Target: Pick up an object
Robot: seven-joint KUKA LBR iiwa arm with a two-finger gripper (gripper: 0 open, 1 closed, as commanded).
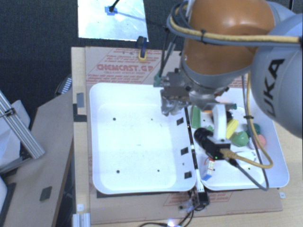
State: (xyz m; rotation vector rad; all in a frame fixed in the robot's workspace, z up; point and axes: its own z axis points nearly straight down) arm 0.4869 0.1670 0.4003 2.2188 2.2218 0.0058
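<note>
I see my gripper (171, 109) low by the bins' divider; its grip I cannot tell. I'd centre over the green toy (240, 138) before descending.

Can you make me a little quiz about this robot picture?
1. True or false: the robot arm reaches in over the right bin.
2. Which bin holds the small colourful things, like the yellow piece and the green piece? A) left bin B) right bin
3. Fill in: the words on the cardboard sheet behind the bins are printed in ____.

Key: 1 true; 2 B; 3 red
</note>
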